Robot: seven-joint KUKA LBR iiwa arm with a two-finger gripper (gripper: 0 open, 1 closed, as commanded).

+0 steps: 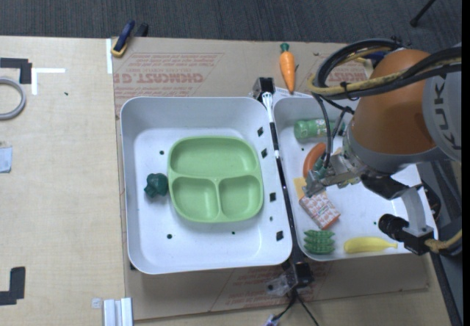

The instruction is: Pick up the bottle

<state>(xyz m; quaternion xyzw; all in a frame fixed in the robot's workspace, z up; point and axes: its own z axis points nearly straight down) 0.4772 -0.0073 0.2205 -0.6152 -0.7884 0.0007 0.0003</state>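
Green bottle [314, 128]: lying at far end of right bin [367, 225], not lifted.
Claw [317, 183]: low beside pink carton [320, 209], apart from bottle; opening unclear.
Remaining: reach, grasp, lift.

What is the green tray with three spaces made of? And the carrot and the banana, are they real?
The green tray looks like smooth moulded plastic: one even pale green, rounded edges, soft shine. The carrot above the bins and the banana in the right bin seem to be plastic toys too, with flat bright colours and no marks or bruises, though I cannot be sure from this far.
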